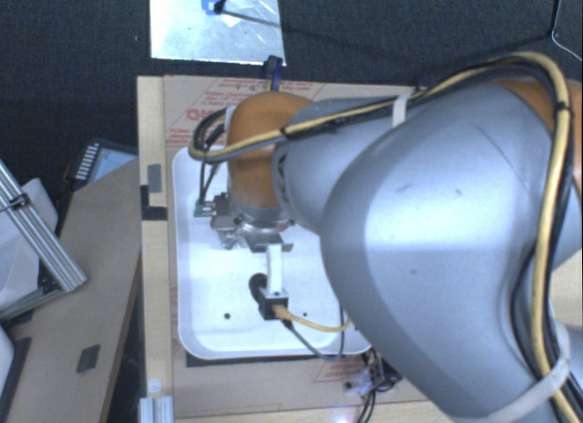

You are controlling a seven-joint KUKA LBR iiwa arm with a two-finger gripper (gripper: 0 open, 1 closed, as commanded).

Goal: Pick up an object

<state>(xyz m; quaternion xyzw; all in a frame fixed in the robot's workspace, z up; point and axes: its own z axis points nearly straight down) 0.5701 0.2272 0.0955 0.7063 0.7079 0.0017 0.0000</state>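
Close up, the grey arm (437, 230) takes the whole right of the camera view, its big link bending down to the orange band (250, 152) and the wrist below it. The gripper (258, 230) hangs low over the middle of the white bin (205, 344), and from this slant I cannot tell whether it is released or clenched, nor whether it has anything in its grasp. Where the object lies I cannot say either: the arm covers the right half of the bin floor, and whatever is to be picked up is hidden under the wrist or behind that link. Two tiny dark specks (226, 314) sit on the bare floor; they look too small to be graspable things.

With nothing to go on, weight, stiffness and the best place to take hold are open questions. My guess is that the smooth, glossy floor will let a light thing slide when nudged, while the shallow rounded walls could trap one in a corner and crowd the approach.

Beneath the bin lies a printed cardboard sheet (239, 93) on the pale bench (109, 257), with a metal rail (46, 248) leaning at the left. Farther off, dark cloth (73, 47) covers the ground and a shiny foil sheet (214, 11) lies on it
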